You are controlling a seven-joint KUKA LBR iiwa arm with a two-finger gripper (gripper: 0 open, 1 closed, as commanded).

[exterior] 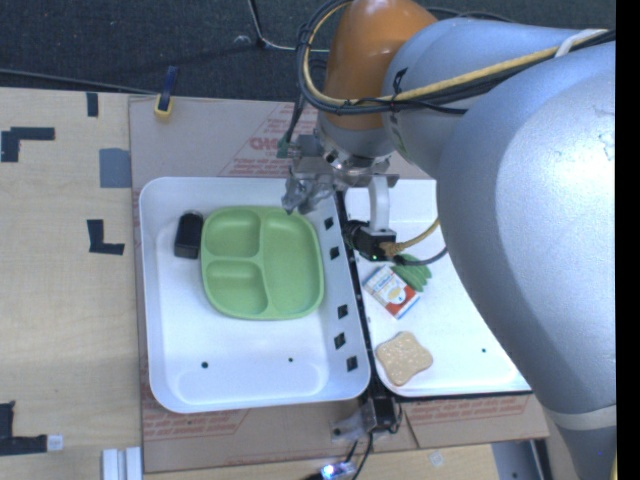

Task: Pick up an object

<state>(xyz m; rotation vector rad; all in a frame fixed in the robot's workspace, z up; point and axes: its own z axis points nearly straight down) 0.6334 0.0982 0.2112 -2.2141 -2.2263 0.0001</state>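
1. Camera view looked down at a slant on two shallow white bins side by side on the table, with the grey arm reaching in from the right.
2. The left bin held a green divided plate lying flat, and a small black block just beside the plate's left edge.
3. The right bin held a small printed carton, a tan slice of toast nearer the front, and something green just beside the carton.
4. The tool hung over the back of the left bin, close to the plate's rear right corner and near the wall between the bins.
5. Whether the tool was apart or together could not be told; nothing was seen in it.
6. The step in hand looked like the approach, with no object yet picked.
7. The plate was the nearest thing, so the next move would likely call for a descent onto its rim, which is thin and would need to be straddled squarely.
8. A flat plate could slip or tip; the carton might be easier.
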